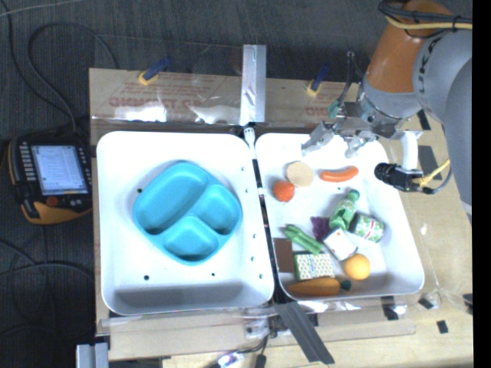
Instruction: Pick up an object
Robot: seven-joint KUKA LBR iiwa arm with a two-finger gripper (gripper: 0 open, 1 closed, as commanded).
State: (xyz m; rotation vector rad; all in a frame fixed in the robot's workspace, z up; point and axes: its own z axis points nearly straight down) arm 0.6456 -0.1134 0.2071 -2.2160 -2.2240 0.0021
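Fingers of your end effector (331,142) are spread open, holding nothing, hanging at 12 o'clock over the right bin (399,228), above the sausage (338,175).

Grey arm (449,60) reaching from right, jaws (332,140) spread apart (holding nothing)

Even, fairly bright overhead light — both white bins (115,205) read near overexposed, with little detail on their floors. A soft shadow lies under the blue tray (188,209). Glare streaks the plastic sheet (176,98) behind. The dark floor (46,52) is dim — focus is slightly soft overall
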